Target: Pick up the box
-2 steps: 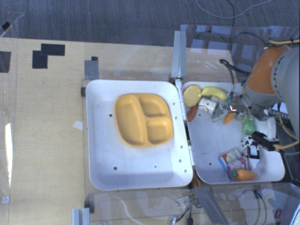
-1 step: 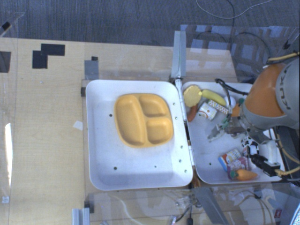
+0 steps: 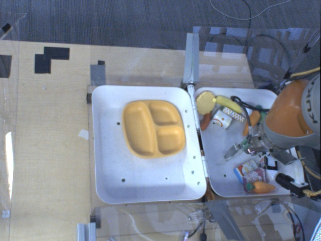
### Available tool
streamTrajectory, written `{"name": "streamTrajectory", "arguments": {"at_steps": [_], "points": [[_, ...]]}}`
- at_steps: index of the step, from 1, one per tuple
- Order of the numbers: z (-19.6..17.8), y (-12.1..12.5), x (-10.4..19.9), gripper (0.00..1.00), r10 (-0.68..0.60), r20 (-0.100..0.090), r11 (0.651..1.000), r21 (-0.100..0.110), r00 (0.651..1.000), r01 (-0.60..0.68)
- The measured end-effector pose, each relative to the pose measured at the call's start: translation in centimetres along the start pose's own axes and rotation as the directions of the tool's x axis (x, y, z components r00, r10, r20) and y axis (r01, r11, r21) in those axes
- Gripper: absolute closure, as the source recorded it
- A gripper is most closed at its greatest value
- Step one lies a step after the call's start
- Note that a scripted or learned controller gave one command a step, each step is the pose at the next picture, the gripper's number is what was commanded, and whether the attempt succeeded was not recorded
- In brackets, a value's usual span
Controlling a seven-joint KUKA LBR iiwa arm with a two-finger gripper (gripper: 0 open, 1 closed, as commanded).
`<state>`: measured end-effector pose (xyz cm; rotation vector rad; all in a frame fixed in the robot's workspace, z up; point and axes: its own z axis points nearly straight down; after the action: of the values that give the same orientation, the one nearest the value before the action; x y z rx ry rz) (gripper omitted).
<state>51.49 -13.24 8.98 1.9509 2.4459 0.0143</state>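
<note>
The box, small and colourful with a blue end, lies flat near the front of the right bin. An orange carrot lies against its front side. My gripper hangs low over the middle of the right bin, just behind and left of the box. It comes off the grey wrist with the orange band. Nothing shows in its grasp. The arm hides the bin's right side.
At the back of the right bin lie a yellow round lid, a banana, a small can and an orange piece. The left bin holds a yellow divided plate. A raised divider separates the bins.
</note>
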Motion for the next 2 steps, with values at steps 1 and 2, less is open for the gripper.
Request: {"name": "streamTrajectory", "arguments": {"at_steps": [1, 2], "points": [[0.0, -2.5, -0.8, 0.0, -0.039, 0.002, 0.999, -0.001, 0.999, 0.039], [0.3, 9.2, -4.1, 0.0, -0.098, 0.0, 0.995, 0.004, 0.995, 0.098]]}}
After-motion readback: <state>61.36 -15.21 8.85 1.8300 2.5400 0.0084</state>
